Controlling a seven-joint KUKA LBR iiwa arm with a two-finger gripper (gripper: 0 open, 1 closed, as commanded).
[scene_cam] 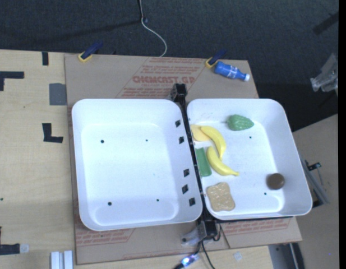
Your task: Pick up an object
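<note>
Wooden and pale, the surface [27, 167] carries a sheet of brown cardboard [156, 80] with red printing, and on that sheet sit the two shallow white bins, side by side and touching along a dark hinged seam.

From where I stand, the left bin [128, 164] is the bigger white patch, its floor marked by a few small dark dots. The right bin [285, 150] holds all the loose things. Largest among them is a yellow banana [217, 150], curving down the bin's left half close to the seam. A second, paler yellow piece [199, 133] lies touching its upper end. A green stick-like piece [203, 162] lies just beside the banana, between it and the seam. Near the bin's front left corner rests a tan, speckled slice that looks like bread [220, 197]. Toward the back of the bin, well apart from the bread, sits a green leafy lump [239, 122]. A small brown round thing [275, 180] rests near the right wall, apart from everything else.

Off the bins, a small blue bottle with a white cap [231, 71] lies on its side at the cardboard's far right corner, beside a yellow-and-blue clamp [215, 59]; a matching clamp [90, 51] grips the far left corner. A thin cable [153, 29] trails over the dark floor behind.

I cannot tell the state of the hand.
</note>
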